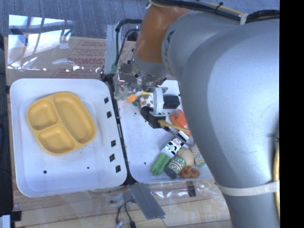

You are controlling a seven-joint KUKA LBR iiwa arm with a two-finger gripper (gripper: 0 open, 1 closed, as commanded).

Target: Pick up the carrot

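Carrot [179, 120] lay in right bin [137, 148], just right of frame centre, long axis approx. upper-left to lower-right; gripper [138, 90] sat up-left of it, near. Jaw opening: couldn't tell.

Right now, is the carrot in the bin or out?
In: the carrot lies on the white floor of the right bin.

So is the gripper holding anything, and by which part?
Cannot tell; the gripper is too cluttered to read. The carrot lies in the right bin.
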